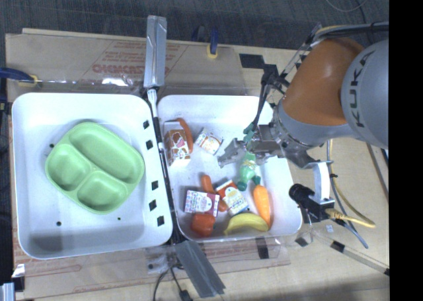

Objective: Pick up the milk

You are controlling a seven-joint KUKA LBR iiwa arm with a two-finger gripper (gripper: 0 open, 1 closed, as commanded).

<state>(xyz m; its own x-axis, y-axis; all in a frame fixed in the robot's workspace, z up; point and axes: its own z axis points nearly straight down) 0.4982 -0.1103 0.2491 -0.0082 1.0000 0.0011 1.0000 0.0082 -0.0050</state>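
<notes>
Two small cartons in the right bin [218, 109] could be the milk. A white one with yellow print [208, 142] lies near the bin's middle back. A pink-and-white one [200, 202] lies flat toward the front. My gripper [232, 151] hangs low over the bin's middle, just right of the white carton and just above a green bottle [249, 174]. I see nothing held in it.
Also in the right bin are a brown packet [177, 145], an orange sausage [186, 129], a carrot [262, 202], a banana [246, 224], a red tomato [203, 225] and a third small carton [232, 198]. A green divided plate [94, 166] sits in the left bin [39, 227].
</notes>
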